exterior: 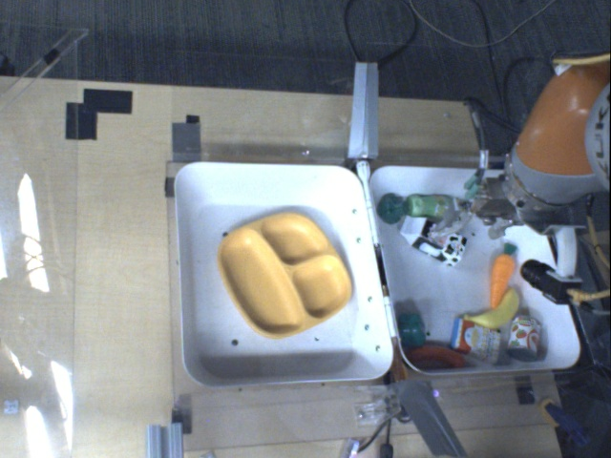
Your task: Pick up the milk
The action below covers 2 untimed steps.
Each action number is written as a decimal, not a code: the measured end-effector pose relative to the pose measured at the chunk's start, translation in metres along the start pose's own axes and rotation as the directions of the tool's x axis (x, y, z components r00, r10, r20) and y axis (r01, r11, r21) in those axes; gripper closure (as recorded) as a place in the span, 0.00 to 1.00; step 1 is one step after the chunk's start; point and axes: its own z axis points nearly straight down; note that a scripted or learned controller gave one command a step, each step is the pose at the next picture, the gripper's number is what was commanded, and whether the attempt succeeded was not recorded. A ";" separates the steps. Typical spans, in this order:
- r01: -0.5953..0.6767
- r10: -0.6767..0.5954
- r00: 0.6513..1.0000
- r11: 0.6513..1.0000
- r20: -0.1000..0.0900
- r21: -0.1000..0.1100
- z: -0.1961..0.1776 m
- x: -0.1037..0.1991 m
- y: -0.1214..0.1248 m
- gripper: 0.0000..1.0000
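Camera view looks down on 2 white bins, and the pincer (468,219) hangs low over the right bin (563,351), near its far rim. I cannot tell how the pincer is set, since the wrist and glare hide its tips. The milk (441,244), a small black-and-white patterned carton lying tilted, sits just beside the pincer, slightly toward the left bin and nearer the camera; whether they touch is unclear. Just beyond the milk, on its far side, lies a green bottle (415,205), close enough that a descent off by a little could catch the bottle instead, or nudge both. A carrot (502,277) and a banana (500,310) lie on the near side of the pincer, apart from the milk, so they look less likely to interfere. The carton's tilt seems the main risk: a slanted face may slip out as the tips close, or the carton could skid on the smooth plastic floor of the bin. The left bin (200,351), well away from the pincer, holds a large yellow bread-like lump (284,272). Both bins rest on a pale wooden bench (95,256), with a metal rail (364,113) between them and black cables on dark carpet beyond. Free floor around the milk is modest.
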 end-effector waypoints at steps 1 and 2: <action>0.141 -0.141 0.990 0.990 0.001 -0.003 0.090 0.005 0.020 0.00; 0.141 -0.141 0.990 0.990 0.001 -0.003 0.090 0.005 0.020 0.00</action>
